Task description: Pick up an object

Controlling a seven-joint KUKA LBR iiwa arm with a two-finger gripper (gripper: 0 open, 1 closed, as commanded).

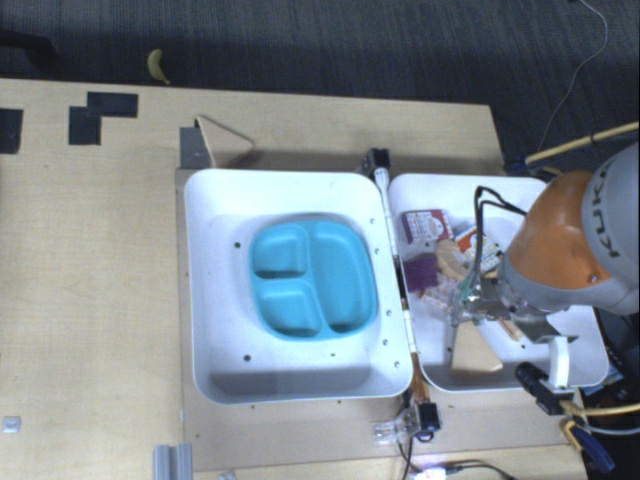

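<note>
Presently on the desk (90, 298): two shallow white bins side by side. Left bin (215, 268): holds one blue divided tray (315, 278), three compartments, lying flat near the middle. Right bin (430, 368): holds a small heap of objects toward its far left part. Items made out: a dark red packet (424, 225) at the far side, a purple piece (422, 271) just beside the dividing wall, a pale crumpled item (450, 256) between them and the arm, and a tan flat piece (474, 350) at the near side. Other bits in the heap are too small to tell.

Arm (560, 248): grey with orange band, reaching in from the right, over the right bin. Claw (468, 303): low in the right bin, just near the heap, between the purple piece and the tan flat piece. Whether the claw is apart or together, I cannot tell; nothing is seen gripped in it.

Black wires (490, 203) loop over the arm.
</note>
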